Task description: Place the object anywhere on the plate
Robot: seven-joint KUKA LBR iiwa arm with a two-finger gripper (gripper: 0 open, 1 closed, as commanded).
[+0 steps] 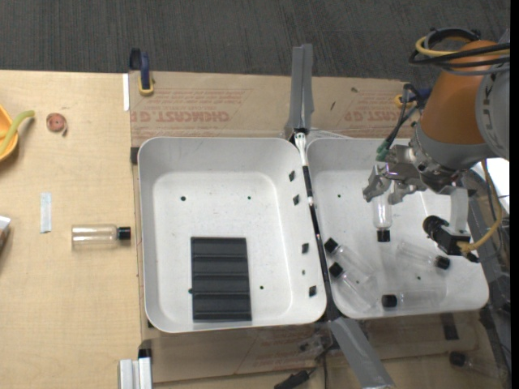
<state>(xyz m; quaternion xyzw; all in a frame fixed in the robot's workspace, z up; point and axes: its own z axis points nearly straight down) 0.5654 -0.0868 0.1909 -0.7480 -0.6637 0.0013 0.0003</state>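
Observation:
The plate (219,279) is a black ridged rectangle lying at the front of the left bin (154,217). My gripper (388,191) hangs over the back middle of the right bin (349,156), well to the right of the plate. A small clear bottle (379,215) with a black cap pointing down hangs between its fingers, and the gripper is shut on it. The bottle looks lifted a little above the bin floor.
Several more clear bottles with black caps lie in the right bin, such as one near its left wall (339,258) and one at the right (418,254). Another bottle (96,234) lies on the bench left of the bins. A ridge (306,209) divides the bins.

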